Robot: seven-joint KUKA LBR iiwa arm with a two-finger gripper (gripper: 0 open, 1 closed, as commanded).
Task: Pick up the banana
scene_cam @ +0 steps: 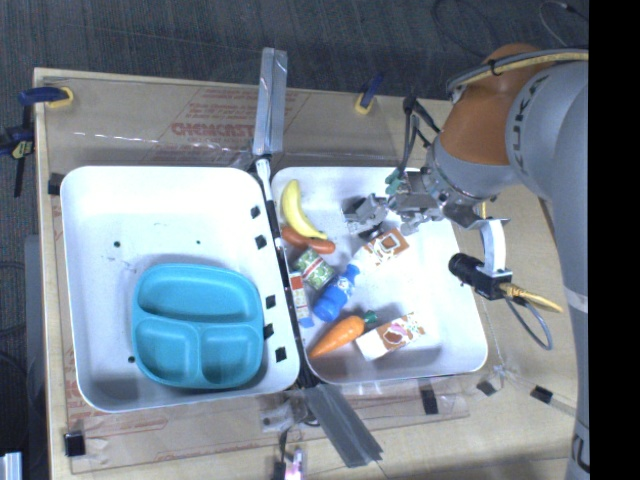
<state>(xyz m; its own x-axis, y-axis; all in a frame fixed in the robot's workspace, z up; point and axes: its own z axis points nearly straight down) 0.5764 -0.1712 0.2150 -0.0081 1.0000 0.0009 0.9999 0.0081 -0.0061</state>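
Nearest the camera, at the front of the right bin [470,353], a small white carton [392,336] is seen lying flat, with a carrot [338,335] just beside it on the left, its green end toward the carton. A blue bottle [335,294] lies just behind the carrot, tilted, and a small green carton [316,269] sits beside it near the divider between the bins. In the left bin [90,218], a teal compartment tray [199,325] rests toward the front.

The banana [296,214] is found at the back left of the right bin, close to the divider. Its long axis runs roughly front to back, with one tip toward the back wall and the other curving toward the front right, where it touches an orange-red item [303,237] that cannot be identified.

Farther right, another small carton [389,245] lies just below the jaws [378,211]. The jaws are held over the back middle of the bin, well apart from the banana; whether they are open or closed cannot be told, and nothing is seen gripped. The arm [520,118] is carried in over the desk [150,118] from the right.
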